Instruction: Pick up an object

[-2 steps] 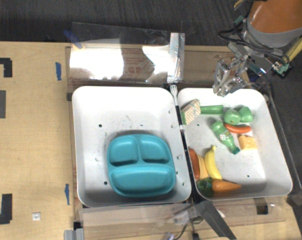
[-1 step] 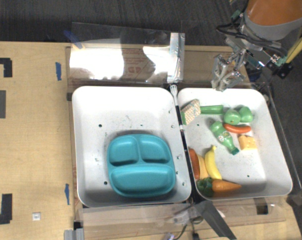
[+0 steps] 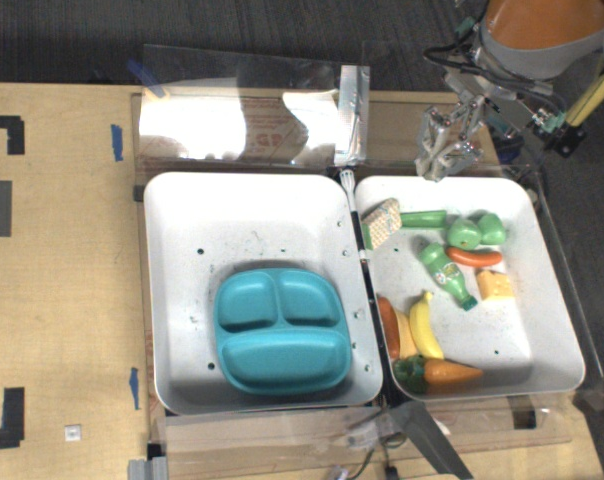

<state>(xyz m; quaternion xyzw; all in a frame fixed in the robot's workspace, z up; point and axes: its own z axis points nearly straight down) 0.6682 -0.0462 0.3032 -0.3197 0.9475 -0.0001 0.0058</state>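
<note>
End effector (image 3: 447,148) hangs above the right bin's (image 3: 557,298) far edge, nothing between its fingers; can't tell how far open. Right bin holds toy food: banana (image 3: 425,328), carrot (image 3: 450,372), green bottle (image 3: 449,275). Teal divided tray (image 3: 280,330) sits in left bin (image 3: 172,258).

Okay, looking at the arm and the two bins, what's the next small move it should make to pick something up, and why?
Probably bring the end effector forward and down into the right bin. It sits above that bin's far rim with nothing between its fingers, while the toy food lies below it. The green bottle lies fairly apart from its neighbours, so it looks like a reasonable first target. The left bin holds a teal divided tray.
</note>
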